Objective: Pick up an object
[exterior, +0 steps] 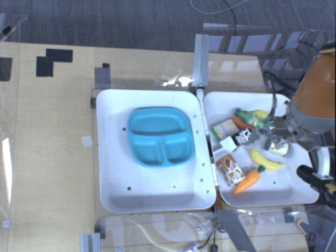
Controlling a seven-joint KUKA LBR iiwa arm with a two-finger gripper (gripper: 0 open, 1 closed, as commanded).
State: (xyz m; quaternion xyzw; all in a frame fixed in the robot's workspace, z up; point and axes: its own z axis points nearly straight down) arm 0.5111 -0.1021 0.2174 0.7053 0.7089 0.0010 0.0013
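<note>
The right bin [294,190] holds several small items. A yellow banana [266,160] lies near its middle, with an orange carrot [245,181] just in front of it. A brown snack packet [229,169] lies at the left. Farther back are a green bottle [251,117], a small patterned box [226,127] and a white cube with black marks [240,137]. My gripper [269,137] reaches in from the right and hangs low over the bin, just behind the banana and right of the white cube. Nothing is visibly held.
The left bin [113,140] carries a blue divided plate [160,143]. A metal post [201,56] stands behind the wall between the bins. The grey arm with its orange band [317,88] covers the right bin's far right corner.
</note>
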